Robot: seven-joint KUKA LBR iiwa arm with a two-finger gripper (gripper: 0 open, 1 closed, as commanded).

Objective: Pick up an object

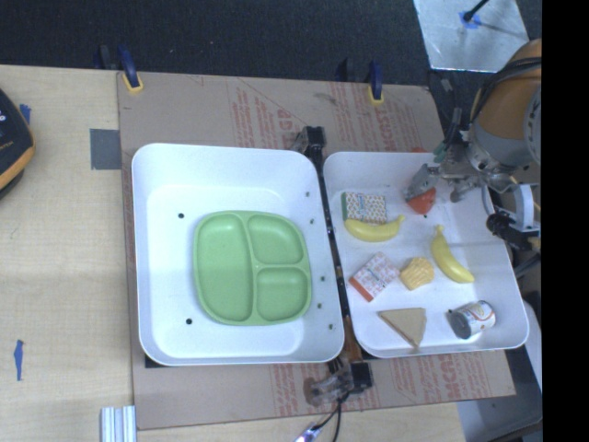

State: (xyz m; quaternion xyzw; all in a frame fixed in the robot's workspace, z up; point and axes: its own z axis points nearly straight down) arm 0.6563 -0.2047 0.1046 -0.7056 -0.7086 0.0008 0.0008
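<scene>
The gripper [425, 190] hangs low over the far part of the right bin [515, 334], with a small red object [421, 201] directly under its tips, seemingly touching them; whether the tips are spread or pinched on it is too blurred to tell, so no hold can be claimed. This red piece is the nearest candidate by far, lying straight below the gripper and just toward the camera. Its shape is compact, with no clear long axis. Beside the gripper toward the left bin [147, 247] lie a checkered packet [365, 206] and a banana [373, 230], the banana stretched roughly crosswise. Nearer the camera sit a second banana [451, 258], a corn piece [417, 273], a small wrapped block [375, 275], a sandwich wedge [405, 325] and a can [472, 319]. The far rim of the bin runs close behind the gripper, so the open room is straight up. A green divided plate [250, 267] rests in the left bin, well apart.
</scene>
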